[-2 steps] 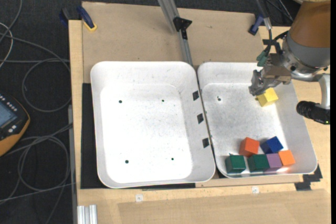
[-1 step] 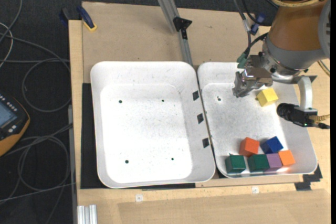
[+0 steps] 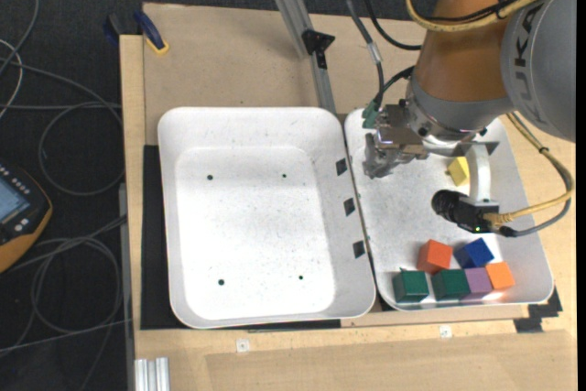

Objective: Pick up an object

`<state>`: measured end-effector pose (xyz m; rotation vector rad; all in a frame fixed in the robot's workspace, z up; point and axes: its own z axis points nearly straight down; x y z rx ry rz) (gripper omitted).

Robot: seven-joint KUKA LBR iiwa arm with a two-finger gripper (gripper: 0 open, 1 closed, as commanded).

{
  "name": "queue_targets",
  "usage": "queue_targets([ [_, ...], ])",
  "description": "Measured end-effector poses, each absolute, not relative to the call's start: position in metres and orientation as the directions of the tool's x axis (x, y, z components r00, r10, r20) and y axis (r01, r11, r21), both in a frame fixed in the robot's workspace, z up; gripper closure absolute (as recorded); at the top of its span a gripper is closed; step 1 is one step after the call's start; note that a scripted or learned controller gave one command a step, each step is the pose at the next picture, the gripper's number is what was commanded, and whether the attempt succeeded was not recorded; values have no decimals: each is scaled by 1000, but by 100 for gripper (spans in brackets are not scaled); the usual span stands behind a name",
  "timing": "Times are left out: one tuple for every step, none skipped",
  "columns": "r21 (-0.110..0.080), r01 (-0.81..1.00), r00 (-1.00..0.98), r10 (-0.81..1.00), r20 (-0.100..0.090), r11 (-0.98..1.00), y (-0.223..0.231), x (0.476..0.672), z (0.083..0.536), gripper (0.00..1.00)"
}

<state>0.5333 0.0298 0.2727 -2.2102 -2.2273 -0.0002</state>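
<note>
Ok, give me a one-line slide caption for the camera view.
KUKA arm's hand hovers over the right white bin, coloured cube blocks clustered at its near edge.

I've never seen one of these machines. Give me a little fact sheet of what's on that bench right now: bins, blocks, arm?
left bin: white, shallow, speckled inside
right bin: white, holds the blocks
block cluster: near front corner of right bin, packed together
cluster colours: orange block, blue block, two green blocks, purple block, a second orange one
yellow block: apart from the cluster, beside the arm
arm: grey and orange, over the right bin
gripper: low, near the bins' shared edge, no block seen in it
</note>
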Motion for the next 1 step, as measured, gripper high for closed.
queue_targets([
  [-5,1000,-8,1000,3,8,93,527,261,100],
])
